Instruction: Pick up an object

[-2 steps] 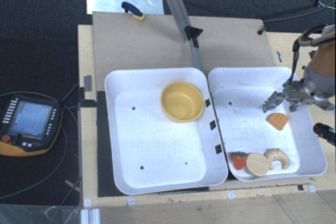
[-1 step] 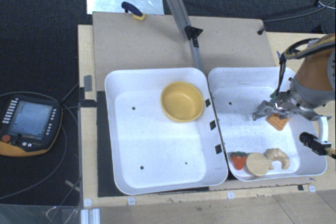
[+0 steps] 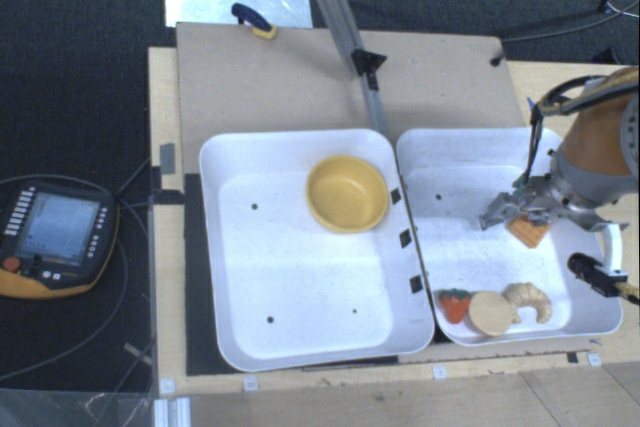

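Note:
In the right bin (image 3: 450, 155) my gripper (image 3: 520, 212) hangs low near the right wall, reaching in from the right. An orange block (image 3: 528, 234) lies right under it, partly covered by the gripper, so I cannot tell if they touch. Along the bin's front edge lie a red strawberry-like toy (image 3: 454, 305), a round beige disc (image 3: 491, 313) and a pale croissant-shaped piece (image 3: 530, 299), close together. A yellow bowl (image 3: 346, 193) sits upright at the back right of the left bin (image 3: 240, 265).
A metal pole (image 3: 335, 5) slants over the cardboard behind the bins, ending at a black clamp (image 3: 367, 63). A teach pendant (image 3: 55, 235) lies on the floor at the left. The divider between the bins carries small black clips (image 3: 405, 238).

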Robot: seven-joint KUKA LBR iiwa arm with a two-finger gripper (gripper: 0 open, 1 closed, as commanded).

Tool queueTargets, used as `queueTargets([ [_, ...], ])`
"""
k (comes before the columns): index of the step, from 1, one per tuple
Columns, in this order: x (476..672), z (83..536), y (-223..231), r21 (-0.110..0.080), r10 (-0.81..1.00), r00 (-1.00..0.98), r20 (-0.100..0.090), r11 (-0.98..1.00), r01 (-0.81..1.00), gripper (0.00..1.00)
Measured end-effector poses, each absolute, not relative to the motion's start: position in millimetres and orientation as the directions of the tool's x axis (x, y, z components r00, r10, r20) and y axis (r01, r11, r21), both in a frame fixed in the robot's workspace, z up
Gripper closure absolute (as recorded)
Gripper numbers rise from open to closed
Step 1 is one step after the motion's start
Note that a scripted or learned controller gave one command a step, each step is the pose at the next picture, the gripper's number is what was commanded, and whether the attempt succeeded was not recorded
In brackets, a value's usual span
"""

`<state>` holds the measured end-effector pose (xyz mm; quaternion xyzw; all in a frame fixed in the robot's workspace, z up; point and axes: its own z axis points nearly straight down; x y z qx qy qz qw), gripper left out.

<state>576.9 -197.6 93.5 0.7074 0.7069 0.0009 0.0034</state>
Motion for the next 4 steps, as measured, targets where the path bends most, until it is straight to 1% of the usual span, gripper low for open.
queueTargets([
  [1, 578.0, 105, -198, 0.01, 1.0, 0.0, -0.005, 0.0, 1.0, 1.0],
  [2, 579.4, 148, -198, 0.004, 1.0, -0.001, -0.001, 0.001, 1.0, 1.0],
  [3, 583.5, 210, -194, 0.006, 1.0, -0.001, -0.001, 0.001, 1.0, 1.0],
  [4, 584.0, 225, -194, 0.002, 1.0, -0.001, 0.0, 0.001, 1.0, 1.0],
])
